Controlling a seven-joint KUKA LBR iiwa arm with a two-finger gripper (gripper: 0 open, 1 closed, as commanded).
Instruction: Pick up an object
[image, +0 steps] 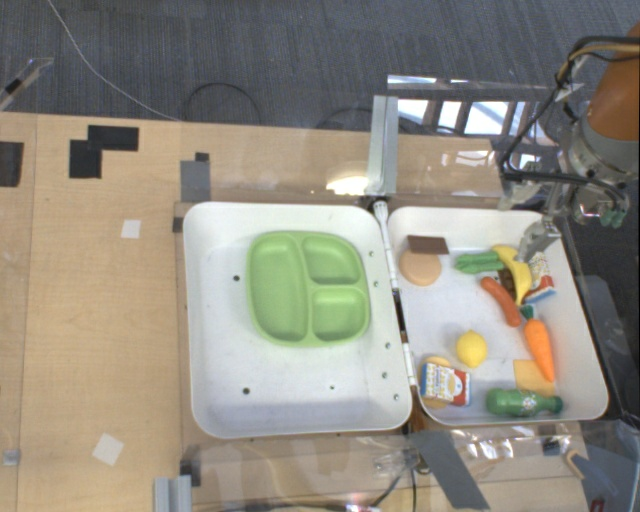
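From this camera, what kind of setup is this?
Likely a robot lab pick-and-place bench: two shallow white bins, the left bin bearing a green divided plate, the right bin toy food such as a carrot, gripper above.

you are looking at two white bins (290, 420), one green tray (306, 287), two carrots (539, 347), one lemon (471, 348), one banana (515, 270), one green bottle (523, 403) and one small carton (446, 383).

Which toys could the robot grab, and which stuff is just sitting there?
For the job: banana, carrot, lemon, green bottle, the end effector over the right bin.

Just lying about: green plate, left bin, black tape marks.
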